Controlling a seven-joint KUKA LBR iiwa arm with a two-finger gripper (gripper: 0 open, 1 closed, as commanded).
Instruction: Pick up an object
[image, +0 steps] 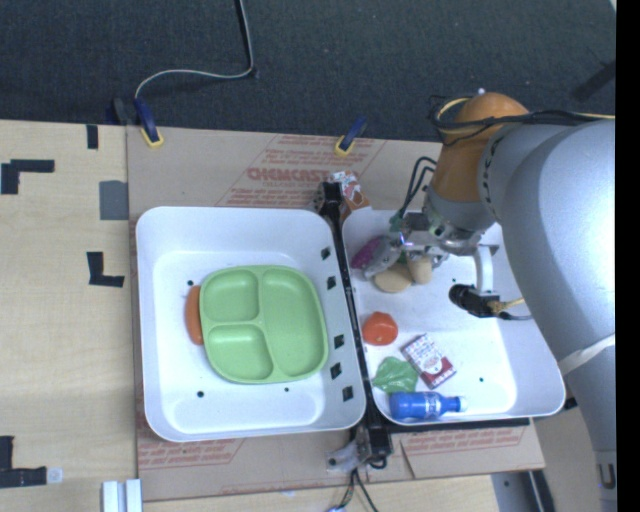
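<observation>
Gripper (420, 250) fingertips are hidden among right bin (520, 395) clutter.

- Brown cardboard sheet (270, 170) under the two bins: red printed lettering along its far edge, seen upside down; it appears to read "CHEMCAST", though the last letters are uncertain.
- Same cardboard sheet, near edge below the bins: further red print, too small and blurred to read.
- Small red and white packet (429, 360) in the right white bin (520, 385): markings present on its face, not legible.
- Blue plastic bottle (424, 405) in the same bin: no readable label.
- Wooden bench top (60, 300): black angular tape marks, not letters or numbers.
</observation>
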